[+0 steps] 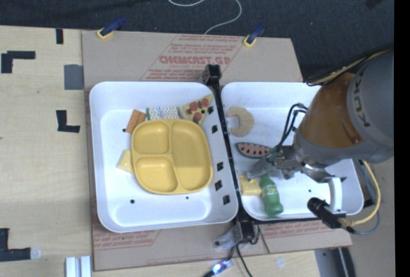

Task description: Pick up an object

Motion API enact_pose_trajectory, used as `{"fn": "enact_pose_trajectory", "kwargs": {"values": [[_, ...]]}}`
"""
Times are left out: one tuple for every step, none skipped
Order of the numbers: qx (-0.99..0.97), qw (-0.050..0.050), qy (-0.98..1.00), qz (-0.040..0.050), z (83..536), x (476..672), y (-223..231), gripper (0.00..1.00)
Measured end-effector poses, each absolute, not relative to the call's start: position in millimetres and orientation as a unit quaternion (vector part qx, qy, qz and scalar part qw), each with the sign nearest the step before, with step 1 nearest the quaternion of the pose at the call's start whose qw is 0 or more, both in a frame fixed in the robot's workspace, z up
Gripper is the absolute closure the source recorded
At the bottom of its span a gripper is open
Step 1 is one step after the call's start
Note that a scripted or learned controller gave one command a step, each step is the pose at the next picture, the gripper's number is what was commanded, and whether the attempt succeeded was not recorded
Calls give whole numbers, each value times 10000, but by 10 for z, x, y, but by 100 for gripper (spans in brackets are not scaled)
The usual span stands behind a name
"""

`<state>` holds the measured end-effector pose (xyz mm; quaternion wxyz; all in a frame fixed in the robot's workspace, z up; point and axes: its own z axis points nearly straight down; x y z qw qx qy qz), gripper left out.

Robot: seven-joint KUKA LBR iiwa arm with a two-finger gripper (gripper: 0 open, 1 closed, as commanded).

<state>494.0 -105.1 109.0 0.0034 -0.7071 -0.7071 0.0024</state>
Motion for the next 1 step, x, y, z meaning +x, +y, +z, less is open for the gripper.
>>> {"fn": "enact_pose_trajectory", "kwargs": {"values": [[-7077,-6,-7065,-9,854,4953,-1046,0]]}}
